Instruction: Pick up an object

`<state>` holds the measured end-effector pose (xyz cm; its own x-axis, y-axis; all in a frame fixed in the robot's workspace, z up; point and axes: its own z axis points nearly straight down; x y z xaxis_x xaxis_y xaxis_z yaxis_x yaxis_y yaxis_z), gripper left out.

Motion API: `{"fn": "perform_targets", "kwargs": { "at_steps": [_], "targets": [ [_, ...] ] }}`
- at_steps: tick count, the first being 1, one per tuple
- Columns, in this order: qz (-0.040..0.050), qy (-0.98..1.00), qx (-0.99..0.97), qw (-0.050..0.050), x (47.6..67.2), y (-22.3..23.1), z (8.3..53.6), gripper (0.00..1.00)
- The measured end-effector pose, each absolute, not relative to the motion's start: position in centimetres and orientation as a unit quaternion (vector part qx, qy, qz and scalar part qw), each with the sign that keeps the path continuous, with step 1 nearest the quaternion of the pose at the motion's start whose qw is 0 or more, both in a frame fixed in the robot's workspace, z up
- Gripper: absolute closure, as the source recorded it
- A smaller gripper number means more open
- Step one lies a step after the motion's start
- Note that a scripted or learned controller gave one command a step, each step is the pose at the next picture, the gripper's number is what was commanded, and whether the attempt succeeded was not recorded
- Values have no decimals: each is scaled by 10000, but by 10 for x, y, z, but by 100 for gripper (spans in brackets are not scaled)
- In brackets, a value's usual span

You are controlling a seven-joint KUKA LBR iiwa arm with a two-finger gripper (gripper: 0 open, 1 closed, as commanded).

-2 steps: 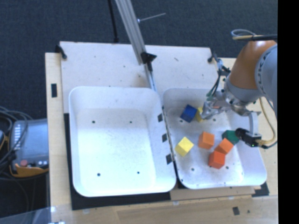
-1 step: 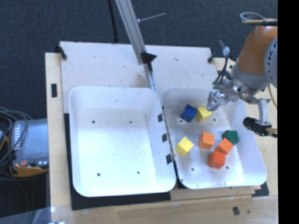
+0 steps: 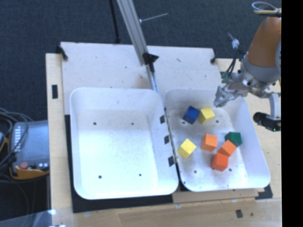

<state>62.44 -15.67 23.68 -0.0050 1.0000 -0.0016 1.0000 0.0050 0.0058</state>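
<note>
Blocks, small coloured cubes that look like wood or plastic, are what the task concerns, and all seven lie loose in the right-hand shallow white bin (image 3: 253, 171), in the right half of the frame. A blue cube (image 3: 191, 114) and a yellow cube (image 3: 207, 115) sit touching, side by side, toward the upper part of that bin. Lower down, a second yellow cube (image 3: 187, 148) lies apart at the left, near the divider. An orange cube (image 3: 209, 142) sits in the middle, and a green cube (image 3: 233, 138), another orange cube (image 3: 228, 148) and a red-orange cube (image 3: 219, 161) bunch closely at the lower right. The left-hand white bin (image 3: 118, 141) takes up the centre-left of the frame.

The gripper (image 3: 221, 100) hangs at the upper right edge of the right bin, just above and to the right of the yellow cube beside the blue one, its tip pointing down and leftward. The grey arm with its orange band (image 3: 265, 41) leans in from the upper right. Nothing is visibly between the fingers, and how far apart they stand I cannot tell, since the tip is small and blurred.

Judging by this position, the nearest likely target is the blue-and-yellow pair. Their contact could hinder a clean grasp, because a finger needs space on each side of a cube.
</note>
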Motion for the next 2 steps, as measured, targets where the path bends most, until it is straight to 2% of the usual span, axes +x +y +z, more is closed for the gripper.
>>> {"fn": "perform_targets", "kwargs": {
  "at_steps": [1,2],
  "targets": [
    [12,7099,7043,0,627,-96,245,100],
    [-2,7096,7046,-12,632,-39,235,100]
  ]
}}
